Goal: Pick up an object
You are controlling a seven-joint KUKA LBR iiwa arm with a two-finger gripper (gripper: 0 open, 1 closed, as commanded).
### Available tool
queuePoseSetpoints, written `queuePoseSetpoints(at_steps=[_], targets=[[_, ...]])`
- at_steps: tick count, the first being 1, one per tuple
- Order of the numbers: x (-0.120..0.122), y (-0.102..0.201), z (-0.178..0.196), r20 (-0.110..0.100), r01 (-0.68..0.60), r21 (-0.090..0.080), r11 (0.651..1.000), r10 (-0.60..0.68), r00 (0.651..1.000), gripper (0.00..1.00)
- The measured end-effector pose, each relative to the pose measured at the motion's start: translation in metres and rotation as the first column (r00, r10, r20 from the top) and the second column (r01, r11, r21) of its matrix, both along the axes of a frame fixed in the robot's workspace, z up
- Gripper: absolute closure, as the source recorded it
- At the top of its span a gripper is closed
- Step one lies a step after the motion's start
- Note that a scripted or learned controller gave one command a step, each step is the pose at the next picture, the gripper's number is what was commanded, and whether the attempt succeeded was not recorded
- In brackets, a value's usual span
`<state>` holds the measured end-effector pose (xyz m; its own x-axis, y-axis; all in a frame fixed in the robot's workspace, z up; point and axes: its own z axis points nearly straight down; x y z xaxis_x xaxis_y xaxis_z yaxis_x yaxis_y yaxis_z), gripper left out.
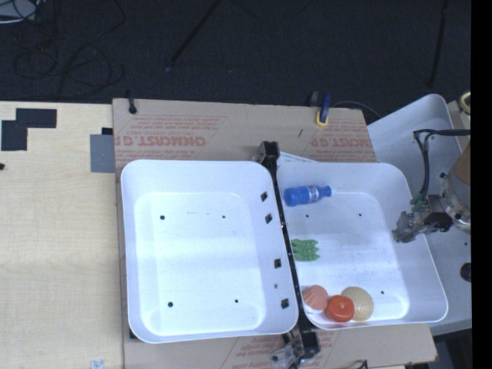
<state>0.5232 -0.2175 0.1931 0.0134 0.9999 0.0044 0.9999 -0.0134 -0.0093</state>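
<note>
Here the two shallow white plastic bins sit side by side on the table: the left bin (138,206) at nine o'clock, the right bin (415,206) at three. The gripper (407,227) hangs over the right bin's three-o'clock rim, carrying nothing I can see; whether it is spread or clenched I cannot tell. It looks like the approach step. Candidates lie in the right bin: a blue plastic bottle (307,195) at eleven, a green ridged piece (304,250) centre-left, and, clustered touching at six, a beige ball (359,302), a pink round (314,297), a red-orange round (340,308). Next comes choosing one and descending squarely.
</note>
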Motion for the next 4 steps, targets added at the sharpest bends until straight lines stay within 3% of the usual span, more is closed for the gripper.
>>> queuePoseSetpoints(at_steps=[1, 4], targets=[[0.073, 0.005, -0.063, 0.01, -0.018, -0.005, 1.0, 0.018, 1.0, 1.0], [0.07, 0.003, -0.03, 0.005, -0.02, -0.004, 1.0, 0.02, 1.0, 1.0]])
